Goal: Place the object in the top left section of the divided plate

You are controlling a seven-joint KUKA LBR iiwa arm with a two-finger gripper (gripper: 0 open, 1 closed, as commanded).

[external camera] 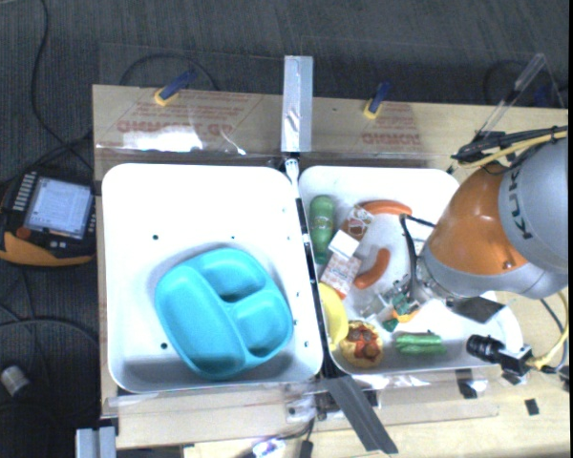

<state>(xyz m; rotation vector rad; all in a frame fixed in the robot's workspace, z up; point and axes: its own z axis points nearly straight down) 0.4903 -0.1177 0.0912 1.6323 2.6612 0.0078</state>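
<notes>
The blue divided plate [224,311] lies in the left bin [134,218], turned at an angle, with nothing in its three sections. My gripper [398,303] hangs low over the middle of the right bin [477,184], below the orange band of the arm [477,241]. It is among toy foods: a red sausage [372,267] just to its upper left, a green vegetable [418,343] below it, and an orange-red piece [361,342] to its lower left. The arm hides part of the bin.
More toys lie in the right bin: a green pickle [321,213], an orange carrot-like piece [384,208], a white packet [342,260] and a yellow banana [332,315]. A ridge [306,256] divides the two bins. A handheld device [53,213] lies left of the bench.
</notes>
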